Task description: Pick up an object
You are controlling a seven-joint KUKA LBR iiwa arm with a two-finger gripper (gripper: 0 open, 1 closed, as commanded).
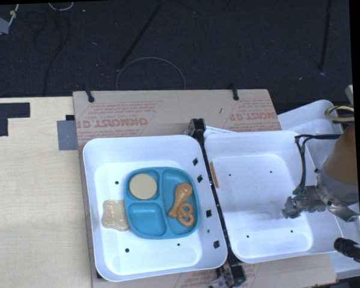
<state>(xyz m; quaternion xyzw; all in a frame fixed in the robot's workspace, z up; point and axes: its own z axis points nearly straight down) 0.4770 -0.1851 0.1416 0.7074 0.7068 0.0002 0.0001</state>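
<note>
Tray (pixel 149 223) blue, three compartments, left bin (pixel 102 156) | end effector (pixel 290 210) grip state unclear

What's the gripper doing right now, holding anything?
Gripper: low in the right bin, nothing visibly between its fingers; open or shut cannot be told.

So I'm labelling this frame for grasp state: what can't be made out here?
- Gripper, camera view: too small and blurred over the right bin to tell its state.
- Arm: cut off by the right edge.
- Tan piece beside the blue divided tray, left bin: too blurred to identify.
</note>
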